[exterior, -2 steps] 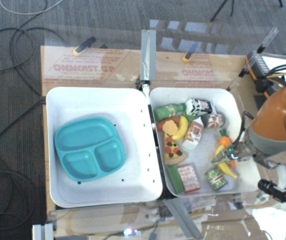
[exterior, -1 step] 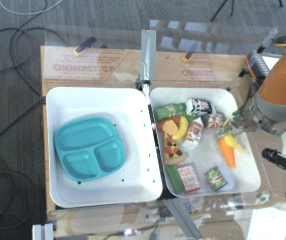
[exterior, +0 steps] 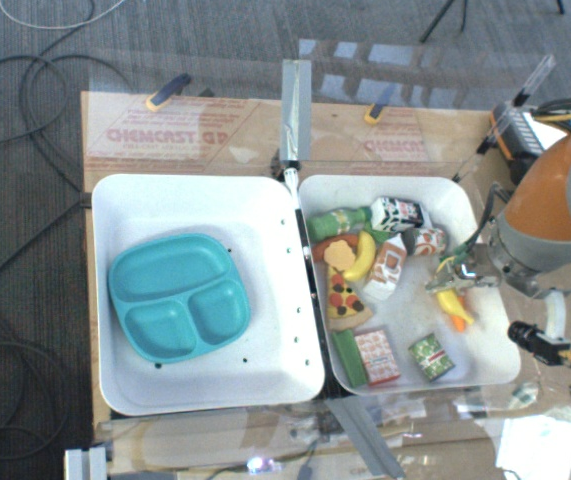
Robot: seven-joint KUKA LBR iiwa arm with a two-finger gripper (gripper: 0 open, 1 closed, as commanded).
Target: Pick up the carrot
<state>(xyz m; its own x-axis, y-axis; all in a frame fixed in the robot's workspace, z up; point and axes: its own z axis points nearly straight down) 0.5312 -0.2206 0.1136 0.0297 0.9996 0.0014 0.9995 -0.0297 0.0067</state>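
The left shallow white plastic bin [exterior: 135,388] holds a turquoise three-compartment plastic tray [exterior: 178,295]. The right shallow white plastic bin [exterior: 465,200] holds a cluster of toy foods along its left side, including a yellow plastic banana [exterior: 362,256] and a pizza slice [exterior: 343,300]. The small orange toy carrot [exterior: 454,309] lies near the right wall, touching or just under the end effector [exterior: 457,274]. Whether the end effector is open, closed, or gripping the carrot cannot be determined. The grey arm with orange band [exterior: 545,208] enters from the right.

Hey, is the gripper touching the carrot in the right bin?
Cannot tell. In the camera view the gripper sits right at the carrot and overlaps its green top, but the slanted angle hides whether there is contact or a small gap.
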